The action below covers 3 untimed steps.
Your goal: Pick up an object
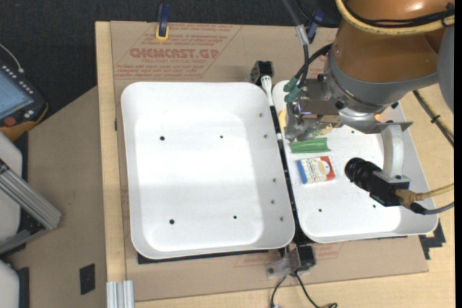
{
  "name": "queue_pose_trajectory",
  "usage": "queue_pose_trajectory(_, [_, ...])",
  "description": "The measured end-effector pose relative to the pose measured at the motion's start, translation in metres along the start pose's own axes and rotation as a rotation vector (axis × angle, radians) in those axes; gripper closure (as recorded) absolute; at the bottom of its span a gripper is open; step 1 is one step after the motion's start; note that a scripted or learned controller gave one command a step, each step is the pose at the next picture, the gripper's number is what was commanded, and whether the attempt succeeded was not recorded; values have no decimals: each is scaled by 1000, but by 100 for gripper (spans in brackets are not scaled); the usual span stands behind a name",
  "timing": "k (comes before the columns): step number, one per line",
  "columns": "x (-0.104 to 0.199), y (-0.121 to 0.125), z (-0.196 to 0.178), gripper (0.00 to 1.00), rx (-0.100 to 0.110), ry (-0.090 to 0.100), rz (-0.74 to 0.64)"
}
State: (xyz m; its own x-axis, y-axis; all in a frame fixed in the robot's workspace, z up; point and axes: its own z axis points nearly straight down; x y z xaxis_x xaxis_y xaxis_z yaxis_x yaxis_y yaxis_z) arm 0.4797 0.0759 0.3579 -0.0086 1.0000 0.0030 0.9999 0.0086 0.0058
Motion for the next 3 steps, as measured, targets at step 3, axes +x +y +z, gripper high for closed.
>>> queue_pose_trajectory(3, [-94, -2, 50, 100, 14, -4, 13])
